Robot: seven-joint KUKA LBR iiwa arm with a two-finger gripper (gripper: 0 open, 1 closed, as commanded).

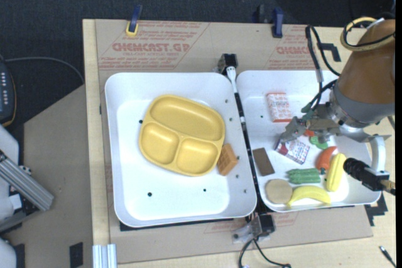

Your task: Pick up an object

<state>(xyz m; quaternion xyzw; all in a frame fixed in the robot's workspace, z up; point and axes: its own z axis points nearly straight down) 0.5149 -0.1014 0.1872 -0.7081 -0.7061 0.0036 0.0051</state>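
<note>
Directly beneath the gripper (300, 132), its fingers' spacing impossible to judge, lies a small red-and-white printed packet (293, 149), crumpled and flat.

One fixed camera looks down at a slant from above the tabletop (188, 41). It stands far enough back to frame both white bins (125, 154) whole. The arm (370, 72) enters from the right.

Red "CHEMCAST GP" lettering on the brown paper-covered tabletop (157, 46) behind the left bin, a partial repeat behind the right bin, packet labels too small to read
</note>
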